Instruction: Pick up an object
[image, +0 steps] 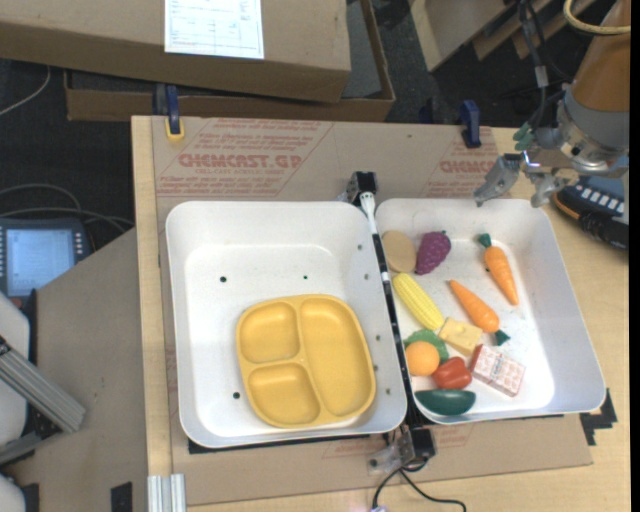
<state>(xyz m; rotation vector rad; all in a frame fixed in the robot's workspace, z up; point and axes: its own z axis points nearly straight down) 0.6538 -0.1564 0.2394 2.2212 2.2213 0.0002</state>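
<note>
Lying in the right bin (575, 330), toward its far right corner: a toy carrot (499, 270), nearest of the toys to the gripper (519, 183) and so the likeliest pick. Long axis running from far-left to near-right in the camera view, green stem end pointing away toward the bin's far wall, orange tip pointing toward the near rim. Lying just below and slightly left of the gripper, which hangs above the bin's far rim, outside the pile, holding nothing. Fingers spread apart, one slanting left, one right. Judged requirement for the coming move: a short advance toward the near side and a descent, with the fingers set across the carrot's narrow width.

Next nearest, toward the bin's middle: a second carrot (475, 306), angled likewise, tip near a yellow cheese wedge (461, 334). Farther left: purple grapes (432, 251), a tan potato (399, 251), a corn cob (417, 301). Along the near rim: an orange (423, 357), a red pepper (453, 374), a pink wrapped block (498, 369), a dark green piece (446, 402).

In the left bin (200, 260): a yellow divided tray (303, 358).
</note>
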